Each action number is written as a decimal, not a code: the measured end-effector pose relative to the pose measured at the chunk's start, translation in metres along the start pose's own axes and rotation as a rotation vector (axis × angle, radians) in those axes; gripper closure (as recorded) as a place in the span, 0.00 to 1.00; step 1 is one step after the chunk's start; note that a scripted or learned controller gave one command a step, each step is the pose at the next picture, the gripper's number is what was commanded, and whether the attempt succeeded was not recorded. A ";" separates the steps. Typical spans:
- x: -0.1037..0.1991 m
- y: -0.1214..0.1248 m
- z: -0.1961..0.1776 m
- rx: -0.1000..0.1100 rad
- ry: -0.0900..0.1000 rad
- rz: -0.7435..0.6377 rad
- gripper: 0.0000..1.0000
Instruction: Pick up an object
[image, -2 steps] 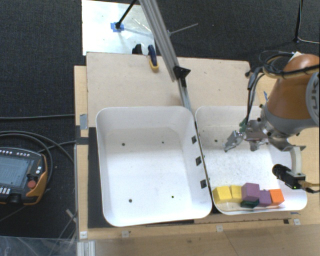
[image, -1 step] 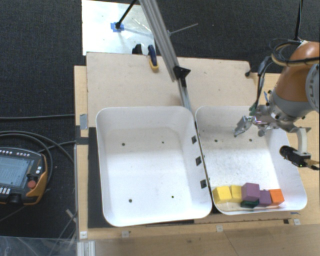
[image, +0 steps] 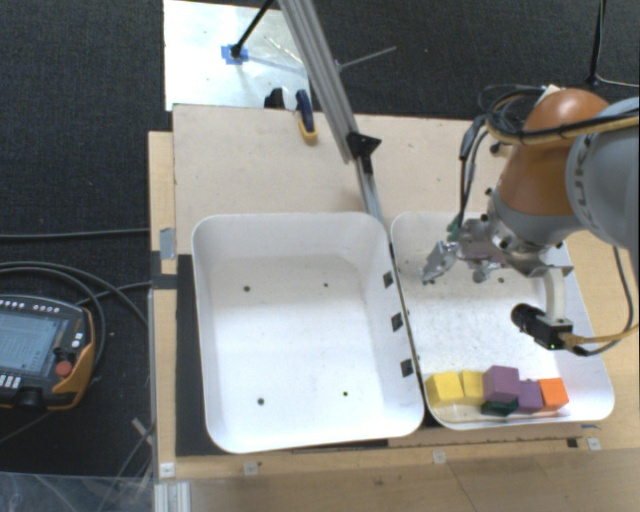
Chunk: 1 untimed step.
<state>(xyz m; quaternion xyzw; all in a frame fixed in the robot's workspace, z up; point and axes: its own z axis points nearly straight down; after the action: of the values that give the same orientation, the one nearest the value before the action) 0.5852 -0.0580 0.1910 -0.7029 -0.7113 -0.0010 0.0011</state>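
Small coloured foam blocks (image: 498, 389) crowd the right white bin's (image: 600, 400) near edge, well apart from my raised, tilted gripper (image: 437, 262), whose state I cannot tell.

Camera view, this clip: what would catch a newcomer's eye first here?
Probably the grey arm with its orange band, reaching in from the right over the right bin, the gripper hanging above that bin's far end. Next, the bright blocks huddled along the right bin's near edge: yellow blocks, purple blocks, an orange block and a dark green block. The left bin lies beside it.
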 end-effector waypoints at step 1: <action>-0.132 -0.018 0.040 0.001 -0.008 0.019 0.00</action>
<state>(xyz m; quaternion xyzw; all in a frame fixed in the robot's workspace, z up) 0.5687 -0.1898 0.1506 -0.7095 -0.7047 0.0019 -0.0013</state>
